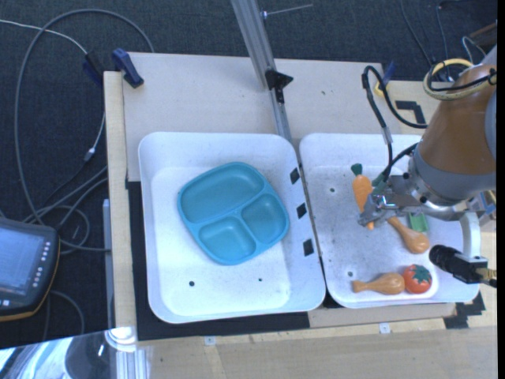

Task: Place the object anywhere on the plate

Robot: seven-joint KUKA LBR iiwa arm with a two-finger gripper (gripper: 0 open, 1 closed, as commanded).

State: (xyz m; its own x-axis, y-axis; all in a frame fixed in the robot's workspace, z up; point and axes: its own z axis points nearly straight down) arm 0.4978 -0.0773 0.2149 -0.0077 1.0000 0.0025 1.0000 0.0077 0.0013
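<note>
Two white bins side by side on the table (197, 93). Left bin (158, 164): blue three-compartment plate (232, 212), turned at a slant. Right bin (331, 275): toy carrot (361, 190), long axis running near-to-far, green top at the far end, orange tip toward the near side, right beside the gripper (371, 212). Cannot tell whether open or clenched. Also two tan drumsticks (409, 234), (379, 284) and a tomato (419, 279), touching the nearer drumstick.
</note>
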